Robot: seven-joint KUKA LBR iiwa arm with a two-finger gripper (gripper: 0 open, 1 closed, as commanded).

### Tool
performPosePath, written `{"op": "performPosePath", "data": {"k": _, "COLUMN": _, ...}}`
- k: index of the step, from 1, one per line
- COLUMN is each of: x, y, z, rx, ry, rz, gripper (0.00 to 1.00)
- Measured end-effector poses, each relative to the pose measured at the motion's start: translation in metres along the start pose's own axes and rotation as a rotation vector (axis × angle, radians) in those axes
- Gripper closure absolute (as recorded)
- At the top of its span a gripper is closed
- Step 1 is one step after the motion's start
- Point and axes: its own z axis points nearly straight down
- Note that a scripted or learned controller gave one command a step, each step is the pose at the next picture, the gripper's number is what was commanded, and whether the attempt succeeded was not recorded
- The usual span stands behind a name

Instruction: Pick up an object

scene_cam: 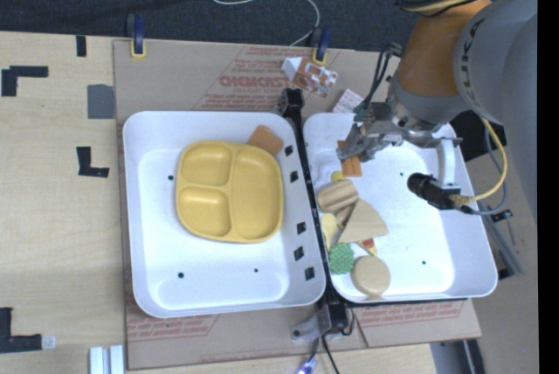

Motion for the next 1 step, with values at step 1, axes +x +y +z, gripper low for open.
{"op": "performPosePath", "data": {"k": 1, "x": 0.0457, "y": -0.0002, "z": -0.0107, "rx": 0.009, "ry": -0.001, "rz": 0.003, "gripper": 1.0}}
